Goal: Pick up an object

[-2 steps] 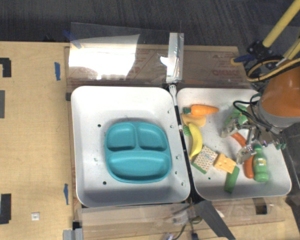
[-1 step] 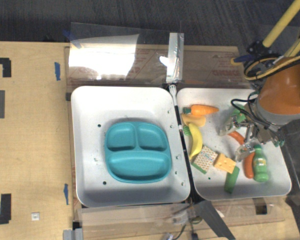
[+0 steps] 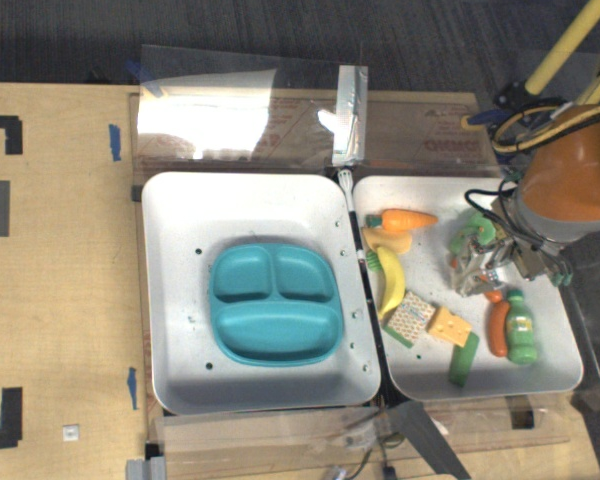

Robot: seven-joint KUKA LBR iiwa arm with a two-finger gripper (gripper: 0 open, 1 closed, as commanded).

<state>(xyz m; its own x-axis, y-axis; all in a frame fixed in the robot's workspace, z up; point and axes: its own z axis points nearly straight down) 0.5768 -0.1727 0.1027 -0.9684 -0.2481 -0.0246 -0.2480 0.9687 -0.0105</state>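
The gripper [image 3: 483,260] hangs low in the right bin [image 3: 565,368], whether grasping or released I cannot tell. Left of it lie a carrot [image 3: 408,220] and banana [image 3: 390,280]; just below, a green bottle [image 3: 520,330].

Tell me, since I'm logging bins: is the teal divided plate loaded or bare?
Bare: the teal plate in the left bin shows three uncovered compartments.

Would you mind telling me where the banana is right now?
The banana lies in the right bin, along its left edge, just below the carrot and above the waffle-patterned square.
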